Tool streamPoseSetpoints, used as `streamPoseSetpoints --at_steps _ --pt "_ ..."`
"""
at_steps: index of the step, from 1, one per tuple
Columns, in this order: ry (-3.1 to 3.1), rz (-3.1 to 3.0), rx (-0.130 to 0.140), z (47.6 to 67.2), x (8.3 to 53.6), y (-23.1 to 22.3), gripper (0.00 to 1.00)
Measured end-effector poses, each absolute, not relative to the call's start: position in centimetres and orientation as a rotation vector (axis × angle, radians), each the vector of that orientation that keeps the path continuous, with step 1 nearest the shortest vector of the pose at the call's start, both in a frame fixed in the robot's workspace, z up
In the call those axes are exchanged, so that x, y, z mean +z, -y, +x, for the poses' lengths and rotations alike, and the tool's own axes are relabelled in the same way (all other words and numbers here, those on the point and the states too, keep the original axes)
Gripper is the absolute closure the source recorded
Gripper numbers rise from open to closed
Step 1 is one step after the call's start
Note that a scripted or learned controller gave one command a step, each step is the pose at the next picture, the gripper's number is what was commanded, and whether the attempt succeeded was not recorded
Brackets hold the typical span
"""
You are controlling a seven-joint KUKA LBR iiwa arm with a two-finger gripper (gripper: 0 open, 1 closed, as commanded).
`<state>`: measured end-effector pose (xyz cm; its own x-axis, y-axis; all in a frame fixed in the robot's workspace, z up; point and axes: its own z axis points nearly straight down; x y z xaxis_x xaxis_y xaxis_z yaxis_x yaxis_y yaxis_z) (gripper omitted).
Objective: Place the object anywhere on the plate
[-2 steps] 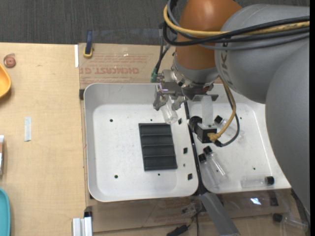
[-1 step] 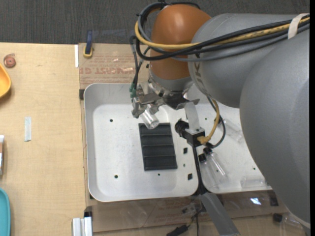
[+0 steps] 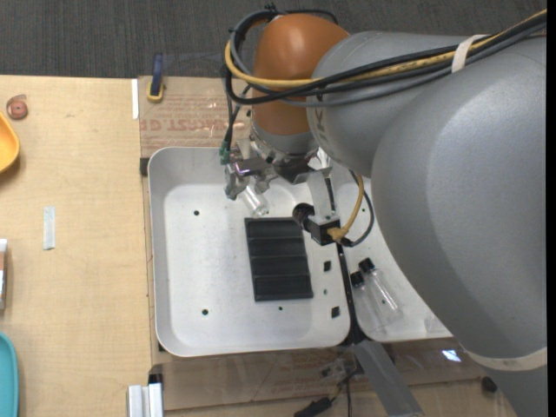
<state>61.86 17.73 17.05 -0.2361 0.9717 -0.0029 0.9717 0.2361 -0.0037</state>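
Observation:
A black, ridged rectangular plate lies flat in the middle of the left white bin. My gripper hangs low over that bin's far part, just beyond the plate's far-left corner. A small glassy glint shows at its tip, and I cannot make out whether that is an object. A clear vial with a black cap lies in the right bin, partly under the arm. The arm's grey body hides most of the right bin.
The wooden bench top on the left bears an orange dish, a small round reddish piece, a white strip and a teal item. A blue clamp stands behind the left bin. Cables loop around the wrist.

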Motion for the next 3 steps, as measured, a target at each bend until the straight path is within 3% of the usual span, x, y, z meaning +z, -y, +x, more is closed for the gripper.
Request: streamPoseSetpoints --at_steps 1,2,3 --pt "2.816 -1.397 0.002 65.9 24.5 -20.2 1.00" --pt "2.867 -1.286 0.004 59.8 29.0 -21.7 1.00" --pt "2.843 -1.332 0.007 55.0 23.8 -22.1 1.00"
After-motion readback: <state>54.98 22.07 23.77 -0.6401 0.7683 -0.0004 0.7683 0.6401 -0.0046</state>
